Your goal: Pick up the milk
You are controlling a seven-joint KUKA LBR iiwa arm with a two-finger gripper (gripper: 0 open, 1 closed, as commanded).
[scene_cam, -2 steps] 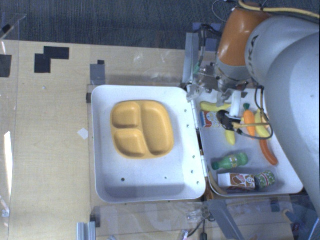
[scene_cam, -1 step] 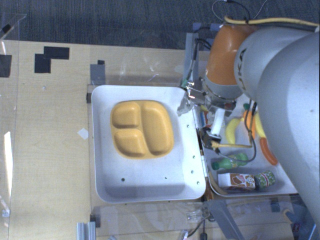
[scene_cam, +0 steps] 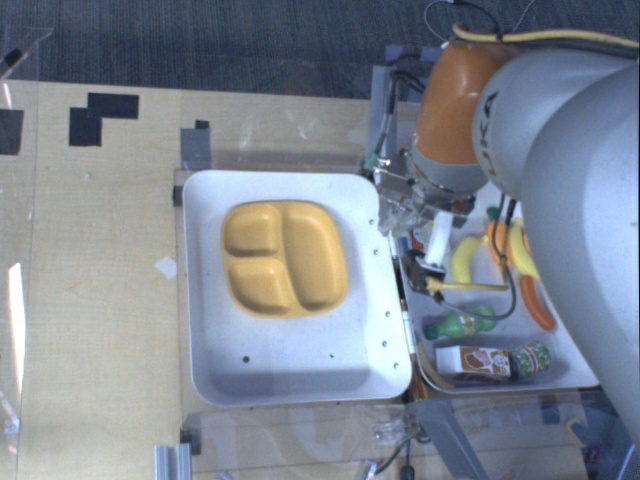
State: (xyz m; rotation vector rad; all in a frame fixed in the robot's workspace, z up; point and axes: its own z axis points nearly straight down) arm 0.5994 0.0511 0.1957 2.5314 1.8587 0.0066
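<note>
Wooden bench (scene_cam: 90, 298) with two white bins (scene_cam: 300, 383), dark carpet (scene_cam: 200, 18) beyond.

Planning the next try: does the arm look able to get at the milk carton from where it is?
Probably yes. The milk carton lies uncovered at the right bin's front edge; a green bottle and a can crowd it closely.

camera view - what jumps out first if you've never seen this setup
The big grey arm with its orange band fills the right side, reaching down over the right bin. In the left bin lies a yellow divided plate. Around the arm, the right bin holds a banana, a green bottle and a carton.
</note>
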